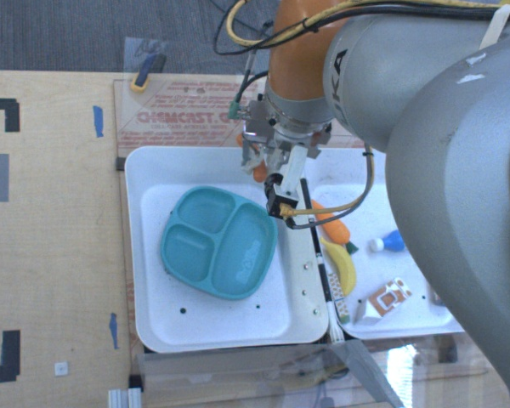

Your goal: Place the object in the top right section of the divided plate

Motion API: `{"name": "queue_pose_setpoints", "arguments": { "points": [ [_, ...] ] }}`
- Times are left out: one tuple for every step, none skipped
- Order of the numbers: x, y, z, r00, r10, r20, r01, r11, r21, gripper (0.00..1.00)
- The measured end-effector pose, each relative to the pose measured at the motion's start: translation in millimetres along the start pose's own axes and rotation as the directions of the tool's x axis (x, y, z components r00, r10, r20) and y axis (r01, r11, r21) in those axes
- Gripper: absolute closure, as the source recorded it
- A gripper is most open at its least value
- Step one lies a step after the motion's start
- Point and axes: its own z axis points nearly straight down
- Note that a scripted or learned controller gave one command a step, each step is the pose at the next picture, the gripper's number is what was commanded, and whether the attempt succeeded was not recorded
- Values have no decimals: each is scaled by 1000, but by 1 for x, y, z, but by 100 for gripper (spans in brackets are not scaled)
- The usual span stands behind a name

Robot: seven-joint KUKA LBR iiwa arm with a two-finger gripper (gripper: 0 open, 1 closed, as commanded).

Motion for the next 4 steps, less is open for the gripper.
{"name": "queue_pose_setpoints", "arguments": {
  "points": [
    [46,1,-11,993,-120,-1,120,993,-6,100],
    [35,-29,-77,988,-152,-1,152,988,-7,100],
    [36,-33,-126,973,-230,0,230,973,-7,100],
    [38,-105,-108,991,-135,0,135,991,-1,100]
  ]
}}
